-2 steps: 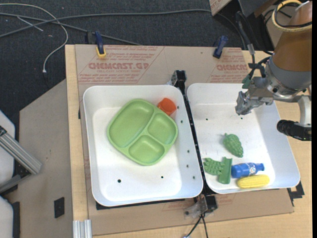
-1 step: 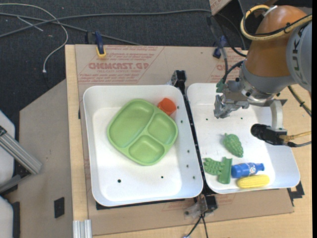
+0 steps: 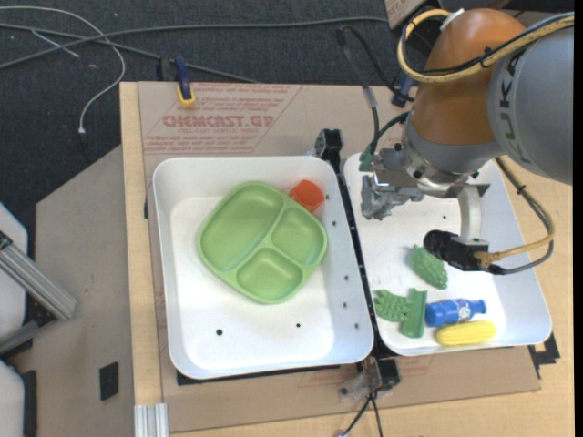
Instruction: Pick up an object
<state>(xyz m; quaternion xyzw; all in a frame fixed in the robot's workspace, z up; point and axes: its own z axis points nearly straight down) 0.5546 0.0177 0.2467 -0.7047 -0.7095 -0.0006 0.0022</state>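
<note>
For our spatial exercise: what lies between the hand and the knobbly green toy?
Camera view: only bare bin floor between hand and knobbly green toy.

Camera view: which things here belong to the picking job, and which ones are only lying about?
Belong to the job:
- the tool, over the right bin
- green plate and orange piece in the left bin
- leafy green toy, flat green toy, blue bottle and yellow toy in the right bin

Only lying about:
- printed cardboard sheet
- loose white cable
- blue and yellow clamp
</note>
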